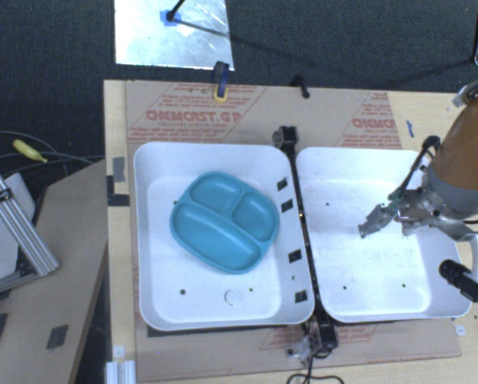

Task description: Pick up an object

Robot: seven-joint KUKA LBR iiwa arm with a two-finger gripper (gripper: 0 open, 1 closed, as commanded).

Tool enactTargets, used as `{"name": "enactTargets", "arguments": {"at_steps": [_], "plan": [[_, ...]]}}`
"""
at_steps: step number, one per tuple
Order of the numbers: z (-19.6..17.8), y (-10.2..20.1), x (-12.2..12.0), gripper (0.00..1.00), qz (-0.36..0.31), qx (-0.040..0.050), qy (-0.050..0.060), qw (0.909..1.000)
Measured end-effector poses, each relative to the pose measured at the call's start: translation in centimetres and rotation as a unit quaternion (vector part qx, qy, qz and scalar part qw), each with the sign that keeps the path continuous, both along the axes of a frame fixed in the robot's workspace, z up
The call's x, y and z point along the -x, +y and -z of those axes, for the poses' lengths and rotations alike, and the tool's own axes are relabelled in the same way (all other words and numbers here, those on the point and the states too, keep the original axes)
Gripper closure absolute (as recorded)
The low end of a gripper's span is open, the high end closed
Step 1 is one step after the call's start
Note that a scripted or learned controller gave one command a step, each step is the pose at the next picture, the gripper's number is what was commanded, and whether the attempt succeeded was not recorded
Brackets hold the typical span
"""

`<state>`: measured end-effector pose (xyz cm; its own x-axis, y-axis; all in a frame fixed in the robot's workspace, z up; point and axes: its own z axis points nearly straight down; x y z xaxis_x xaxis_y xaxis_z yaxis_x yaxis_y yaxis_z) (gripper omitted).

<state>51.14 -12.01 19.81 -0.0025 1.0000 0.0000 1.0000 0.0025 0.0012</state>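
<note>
Count on the bench: two bins, one plate, one arm.

You have two shallow white bins, the left bin [155, 214] and the right bin [343, 174], one blue divided plate [223, 221] with three compartments, and one arm carrying a single gripper [370, 224].

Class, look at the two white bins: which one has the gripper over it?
The right bin: the gripper hangs over it. The left bin holds the blue divided plate.

Two white bins [155, 174] sit side by side on a cardboard sheet [247, 110]. Beyond the sheet's far edge lies a shiny foil square [143, 22]; a yellow-blue clamp [221, 82] grips that edge.
</note>
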Motion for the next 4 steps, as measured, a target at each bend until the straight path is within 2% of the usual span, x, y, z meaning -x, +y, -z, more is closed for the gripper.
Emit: {"name": "enactTargets", "arguments": {"at_steps": [1,2,3,4], "plan": [[1.2,15.6,2.6,0.00,-0.008,-0.0028,0.001,1.0000],[0.0,14.7,2.3,1.00,0.000,-0.0006,-0.001,1.0000],[-6.0,25.7,-0.3,1.00,-0.006,-0.0027,-0.004,1.0000],[-17.0,28.3,2.5,1.00,-0.003,-0.0033,-0.005,1.0000]]}}
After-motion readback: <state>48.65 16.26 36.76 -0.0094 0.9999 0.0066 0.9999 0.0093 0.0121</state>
